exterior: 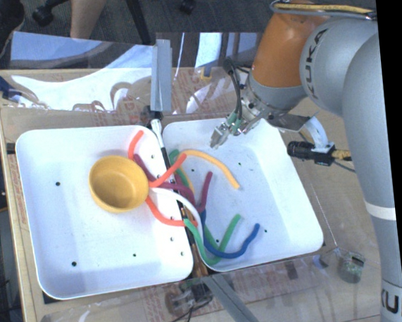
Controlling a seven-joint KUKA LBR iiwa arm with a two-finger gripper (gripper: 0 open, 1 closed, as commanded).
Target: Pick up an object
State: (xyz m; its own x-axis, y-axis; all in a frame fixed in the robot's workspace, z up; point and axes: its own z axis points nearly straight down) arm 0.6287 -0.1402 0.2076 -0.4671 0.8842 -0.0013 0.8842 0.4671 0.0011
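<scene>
The gripper [217, 139] hangs above the far part of the right bin [291, 212], close to its far left corner, and nothing sits between its tips; from this slanted view I cannot tell whether it is released or clenched. The nearest candidate to pick is the yellow strip [215, 164], which lies just near-side of the gripper, a little toward the viewer. Its long axis runs in a shallow arc from the middle wall, where its left end meets the tangle, out to the right and nearward into the bare floor of the bin. The rest of the pile lies farther off in the same direction: maroon strips [204, 188] beside the wall, then a green strip [226, 233] and a blue strip [234, 248] at the near end of the right bin, with red strips [157, 186] draped across the wall into the left bin [60, 241]. The yellow bowl [118, 182] sits in the left bin, well apart from the gripper and to its left. The arm [338, 44] comes in from the right, its orange band high over the far right corner, and the wrist tilts down and leftward. In my judgement a short drop and a small shift nearward would reach the yellow strip.
</scene>
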